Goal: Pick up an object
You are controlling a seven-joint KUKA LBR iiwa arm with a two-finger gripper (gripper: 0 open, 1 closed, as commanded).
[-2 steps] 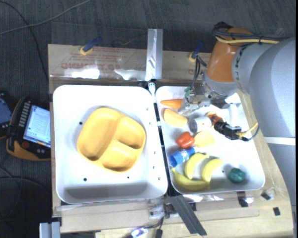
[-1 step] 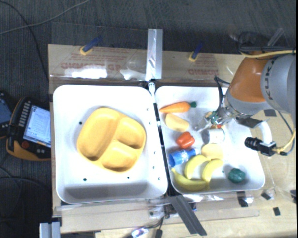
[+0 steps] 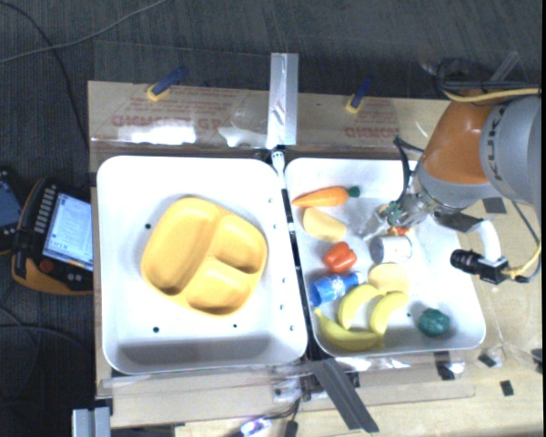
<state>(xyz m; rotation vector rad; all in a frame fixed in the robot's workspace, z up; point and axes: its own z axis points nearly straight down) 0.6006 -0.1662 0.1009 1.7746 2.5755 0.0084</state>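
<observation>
Gripper: the gripper (image 3: 393, 228) hangs low over the right bin (image 3: 455, 176), in its middle, a little toward the far rim; the grey arm (image 3: 491, 148) with its orange band comes in over the bin's right wall.
Grasp state: cannot be told from this slant, since the wrist covers the tip; nothing can be seen held.
Nearest object: a pale yellow piece (image 3: 388, 276) lies just beside the tip, on the side toward the bin's near rim.
Other objects nearby: a red pepper (image 3: 340, 257) sits between the tip and the wall the two bins share; a yellow wedge (image 3: 324, 223) lies closer to that shared wall, and a carrot (image 3: 324, 196) lies toward the far rim.
Carrot axis: long, running roughly along the far rim, with its green end pointing to the bin's middle.
Near rim cluster: a banana (image 3: 346, 335), two apple slices (image 3: 371, 308) and a blue object (image 3: 330, 289) crowd together, touching or nearly so.
Near right corner: a dark green object (image 3: 432, 320) sits apart from the rest.
Left bin: the left bin (image 3: 118, 335) holds a large yellow divided tray (image 3: 203, 254), well apart from the tip.
Deciding relation: the pale yellow piece appears the closest candidate, so a short shift toward the near rim would probably centre the tip on it.
Risk: crowding by the cluster may cause a nudge rather than a clean grip.
</observation>
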